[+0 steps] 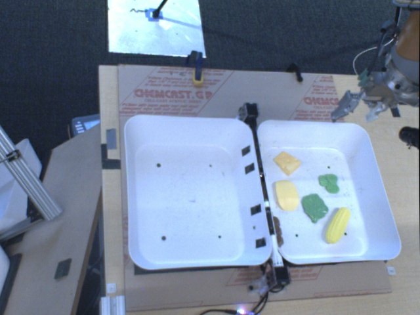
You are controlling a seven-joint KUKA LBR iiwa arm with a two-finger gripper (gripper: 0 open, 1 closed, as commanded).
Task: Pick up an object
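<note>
The right bin (367, 146) holds several small items: a yellow wedge (287, 162), a pale yellow oval piece (287, 195), a small green piece (329, 183), a larger green piece (315, 207) and a yellow corn cob (338, 225). My gripper (359, 107) hangs above the bench beyond the right bin's far right corner, apart from all the items. Its two fingers are spread and nothing sits between them.
The left bin (141, 143) lies beside the right one, with a black clip strip (257, 176) between them. A shiny metal plate (156, 18) lies on the dark floor at the back. An aluminium rail (26, 182) stands at the far left.
</note>
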